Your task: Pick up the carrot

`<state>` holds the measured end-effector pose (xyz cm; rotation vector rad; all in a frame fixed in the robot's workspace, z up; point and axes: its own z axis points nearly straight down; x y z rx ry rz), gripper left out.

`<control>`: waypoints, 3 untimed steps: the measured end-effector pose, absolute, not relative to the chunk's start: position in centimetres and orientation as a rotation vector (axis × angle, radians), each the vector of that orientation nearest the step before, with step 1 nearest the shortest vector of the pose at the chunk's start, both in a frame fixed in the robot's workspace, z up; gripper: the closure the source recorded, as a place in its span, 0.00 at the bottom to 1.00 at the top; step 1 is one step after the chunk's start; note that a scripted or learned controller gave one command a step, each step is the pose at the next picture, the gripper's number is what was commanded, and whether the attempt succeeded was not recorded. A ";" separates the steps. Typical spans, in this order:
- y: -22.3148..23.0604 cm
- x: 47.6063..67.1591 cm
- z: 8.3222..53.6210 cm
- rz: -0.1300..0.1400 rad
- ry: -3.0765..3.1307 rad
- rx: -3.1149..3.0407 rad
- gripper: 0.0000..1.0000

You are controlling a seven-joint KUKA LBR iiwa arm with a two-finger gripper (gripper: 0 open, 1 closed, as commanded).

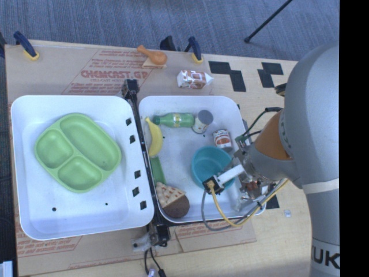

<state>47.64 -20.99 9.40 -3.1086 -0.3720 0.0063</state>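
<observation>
The arm [305,126] covers the right bin's [173,105] corner — gripper [249,190] indistinct.

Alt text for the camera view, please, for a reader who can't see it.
The grey arm's hand hangs low over the right bin's right edge, beside a blue bowl, a banana, a green bottle and a can. The left bin holds a green divided plate.

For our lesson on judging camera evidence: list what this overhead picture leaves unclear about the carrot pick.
- Carrot: cannot be made out in the right bin.
- Gripper: its state is blocked by the wrist and cables.
- Small can: label too small to read.
- Bin's right corner: covered by the arm.
</observation>
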 end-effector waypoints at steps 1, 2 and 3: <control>-20.8 47.9 10.6 0.001 -0.392 -3.097 1.00; -17.4 50.8 28.9 0.003 -0.390 -3.113 1.00; -19.0 47.4 20.3 0.023 -0.673 -3.056 1.00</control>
